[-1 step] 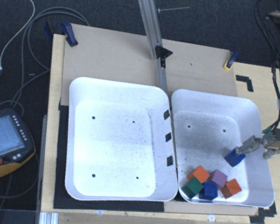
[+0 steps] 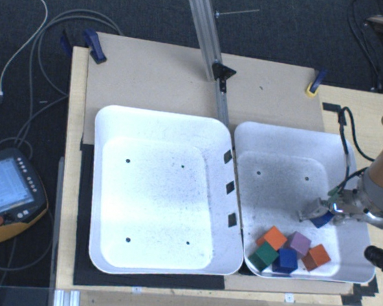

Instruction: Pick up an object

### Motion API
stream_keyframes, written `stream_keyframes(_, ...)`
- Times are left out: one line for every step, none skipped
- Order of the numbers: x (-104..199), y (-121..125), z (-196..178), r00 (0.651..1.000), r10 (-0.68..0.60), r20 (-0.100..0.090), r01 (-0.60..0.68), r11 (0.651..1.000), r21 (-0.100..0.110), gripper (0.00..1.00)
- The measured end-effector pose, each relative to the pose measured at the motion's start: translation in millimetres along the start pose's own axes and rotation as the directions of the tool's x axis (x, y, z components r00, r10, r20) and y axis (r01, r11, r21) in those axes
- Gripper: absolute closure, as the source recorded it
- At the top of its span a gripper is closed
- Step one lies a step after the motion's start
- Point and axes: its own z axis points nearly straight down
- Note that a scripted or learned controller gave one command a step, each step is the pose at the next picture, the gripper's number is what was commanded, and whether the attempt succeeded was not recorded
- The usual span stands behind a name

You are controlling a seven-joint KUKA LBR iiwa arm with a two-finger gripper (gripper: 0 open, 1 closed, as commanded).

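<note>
Blocks (image 2: 287,251) sit clustered at the lower edge of the right bin (image 2: 275,149), lower right of the frame. Just above them, the gripper (image 2: 319,214) appears closed on a blue block (image 2: 321,219). Judged status: grasp made, lift remaining.

Table (image 2: 158,82): matt tan board, like unfinished wood or fibreboard. Both bins, the left bin (image 2: 106,173) and the right bin (image 2: 276,142): smooth white plastic, faintly glossy, floors peppered with dark scuff specks. Hand (image 2: 319,214): dull grey metal with a blue part at its tip. Blocks just below the hand, such as the orange block (image 2: 275,237): matt, solid-coloured, flat-faced. Rail (image 2: 204,22) well above the hand: brushed pale metal.
</note>
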Motion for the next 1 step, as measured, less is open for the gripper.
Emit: stream_keyframes(-0.1, 1.8, -15.7, 1.0, -0.001, 0.002, 0.001, 1.0, -0.008, 1.0)
